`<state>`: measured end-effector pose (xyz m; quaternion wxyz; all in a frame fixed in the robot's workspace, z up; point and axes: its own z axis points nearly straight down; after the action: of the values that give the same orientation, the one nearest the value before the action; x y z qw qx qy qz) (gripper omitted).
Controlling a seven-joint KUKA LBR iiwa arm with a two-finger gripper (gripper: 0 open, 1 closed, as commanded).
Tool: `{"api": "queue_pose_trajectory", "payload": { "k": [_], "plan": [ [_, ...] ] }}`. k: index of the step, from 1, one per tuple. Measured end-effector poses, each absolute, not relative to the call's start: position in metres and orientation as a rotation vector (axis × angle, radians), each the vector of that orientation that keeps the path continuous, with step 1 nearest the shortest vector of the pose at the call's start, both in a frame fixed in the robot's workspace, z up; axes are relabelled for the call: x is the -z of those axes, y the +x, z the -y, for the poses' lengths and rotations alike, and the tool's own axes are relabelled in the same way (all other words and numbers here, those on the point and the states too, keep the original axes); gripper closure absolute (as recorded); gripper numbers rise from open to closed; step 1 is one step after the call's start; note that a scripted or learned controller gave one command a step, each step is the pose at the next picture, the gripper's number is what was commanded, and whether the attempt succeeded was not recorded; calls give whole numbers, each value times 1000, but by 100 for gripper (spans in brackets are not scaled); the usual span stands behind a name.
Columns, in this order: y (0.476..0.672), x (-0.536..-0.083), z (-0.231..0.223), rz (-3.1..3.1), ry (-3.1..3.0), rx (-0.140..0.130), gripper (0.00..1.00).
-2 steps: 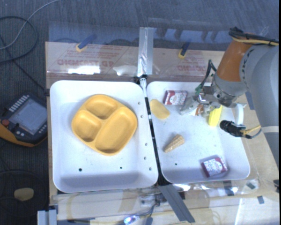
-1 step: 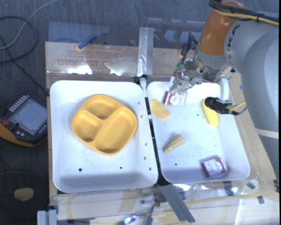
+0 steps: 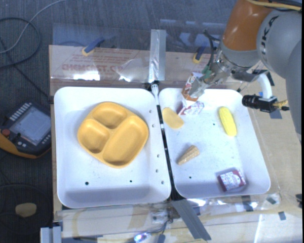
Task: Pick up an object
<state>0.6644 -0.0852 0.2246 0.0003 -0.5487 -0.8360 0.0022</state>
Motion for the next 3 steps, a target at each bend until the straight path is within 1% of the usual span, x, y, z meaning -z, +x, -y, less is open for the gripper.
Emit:
{"api": "queue_pose_trajectory", "payload": {
  "k": [1,2,3],
  "plan": [
    [663,-200,57,2228,-2210,-9,100],
    [663,-201,57,2229,-2210,-9,0],
    [665,-121,97,2206,-2232,-5,0]
  ]
}}
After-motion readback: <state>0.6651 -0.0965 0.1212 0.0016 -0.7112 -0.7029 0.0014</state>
